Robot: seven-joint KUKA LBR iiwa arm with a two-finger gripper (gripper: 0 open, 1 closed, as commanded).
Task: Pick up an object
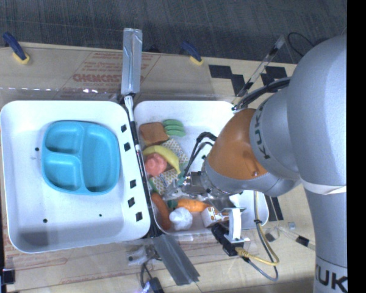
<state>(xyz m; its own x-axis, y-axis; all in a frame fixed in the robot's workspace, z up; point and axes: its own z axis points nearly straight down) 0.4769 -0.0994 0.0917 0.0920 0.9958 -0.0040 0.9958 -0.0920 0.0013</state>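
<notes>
Camera view: arm reaches from right into right bin, wrist low over toy food pile. Jaws hidden under wrist, can't tell their state. Pile: bread, green piece, banana, pink item, carrot, white lump. Left bin has blue tray.

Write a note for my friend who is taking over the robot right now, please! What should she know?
End effector: low in the right white bin, over the toy pile; its grip is hidden by the wrist.
Things: pink round toy, yellow banana, brown bread slice, green ridged piece, orange carrot-like piece, white ball, all in the right bin. Blue divided tray sits in the left white bin.
Done: nothing visibly lifted.
Left: grab one toy and raise it.
</notes>
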